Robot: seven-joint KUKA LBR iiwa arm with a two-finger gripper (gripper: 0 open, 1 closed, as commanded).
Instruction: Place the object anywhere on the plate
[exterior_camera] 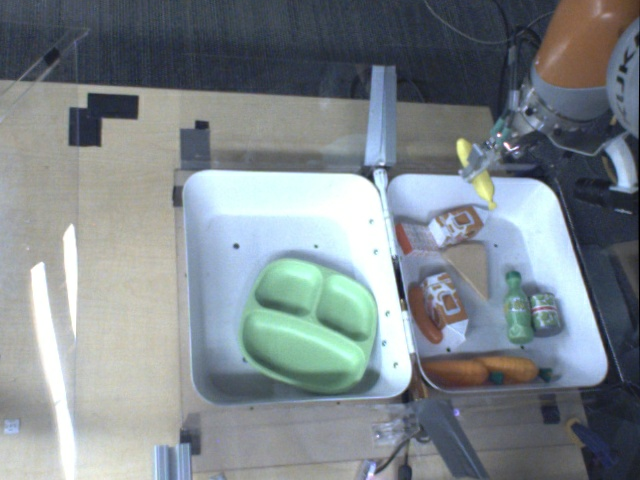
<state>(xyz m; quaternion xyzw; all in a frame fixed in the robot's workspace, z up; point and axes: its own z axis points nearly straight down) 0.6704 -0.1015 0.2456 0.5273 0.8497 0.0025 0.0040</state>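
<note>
Basically, tool [487, 163] pinches the banana [478, 173] by its top above the right bin's [560, 218] far rim, well apart from the plate [310, 323] in the left bin [215, 268]; thin grip could slip mid-carry and drop it short.

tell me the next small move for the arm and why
Probably carry the banana left toward the green plate. The gripper seems to hold it above the right bin's far edge, while the plate lies in the left bin.
</note>
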